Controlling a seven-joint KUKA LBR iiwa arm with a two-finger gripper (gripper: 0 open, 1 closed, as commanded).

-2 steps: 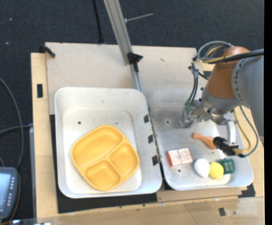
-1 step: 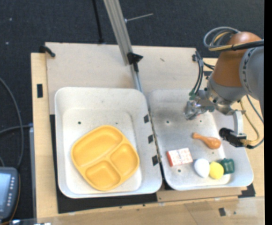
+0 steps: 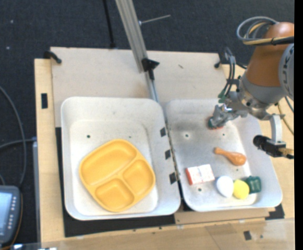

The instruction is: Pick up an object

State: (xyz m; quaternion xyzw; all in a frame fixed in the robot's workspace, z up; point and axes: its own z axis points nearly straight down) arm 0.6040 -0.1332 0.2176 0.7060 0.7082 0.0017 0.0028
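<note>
Nearest the camera in the right bin, a white egg-shaped object, a yellow ball and a dark green piece sit bunched together at the front rim, the ball touching both neighbours. Just left of them lies a small red-and-white box, and just beyond, apart from all three, an orange drumstick-shaped toy. These are the candidates for the pick. In the left bin rests a yellow divided tray. Farther back, the gripper is low over the rear of the right bin, with a reddish speck at its tip too small to identify; whether the jaws are spread or closed cannot be told. The likely risk: the tool is well apart from every object, so a closure there would catch nothing, and a descent on the front cluster could nudge the ball or egg aside against the rim. Behind both bins the tabletop carries a slanted metal post.
</note>
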